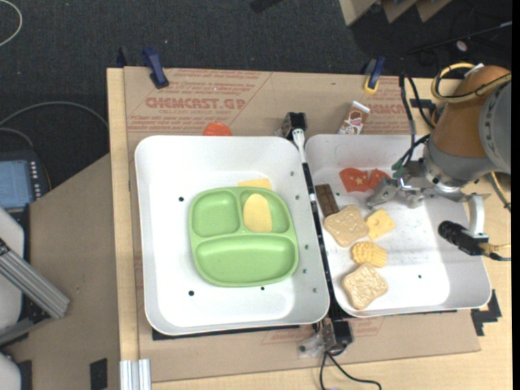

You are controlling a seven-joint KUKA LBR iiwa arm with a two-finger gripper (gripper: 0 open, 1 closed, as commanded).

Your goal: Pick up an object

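Red print runs across the brown cardboard sheet (244, 96) that lies under the two white bins on the table, and its large line reads "CHEMCAST G P", with smaller red lines above and below it too fine to make out. The same red lettering shows again on the sheet at the far right, but an arm covers most of it. A small red and white carton (354, 119) lying on the cardboard behind the right bin carries a label too small to read.
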